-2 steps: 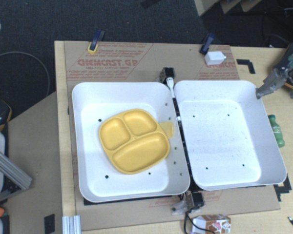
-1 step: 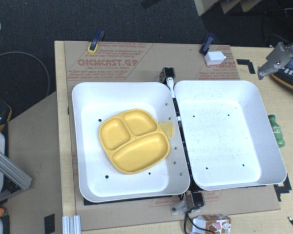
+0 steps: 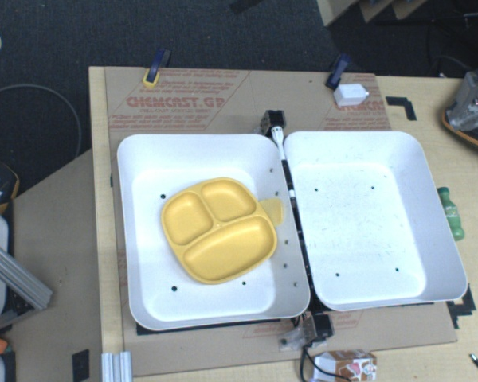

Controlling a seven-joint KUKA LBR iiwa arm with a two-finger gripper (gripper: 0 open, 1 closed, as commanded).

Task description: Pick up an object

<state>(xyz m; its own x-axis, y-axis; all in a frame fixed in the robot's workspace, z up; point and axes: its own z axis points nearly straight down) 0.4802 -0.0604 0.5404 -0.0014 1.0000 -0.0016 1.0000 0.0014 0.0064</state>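
A yellow divided plate (image 3: 219,229) with three compartments lies flat in the left bin (image 3: 143,165), roughly in its middle. A small pale yellow piece (image 3: 272,210) pokes out from under the plate's right edge. A grey part of the arm with an orange band (image 3: 468,108) sits at the far right edge of the view, above and beyond the right bin (image 3: 366,213), well away from the plate.
The right bin's floor shows only small dark specks. A green object (image 3: 450,213) lies on the bench just outside its right wall. A white block (image 3: 350,95) and two clamps (image 3: 154,68) sit at the back of the cardboard-covered bench.
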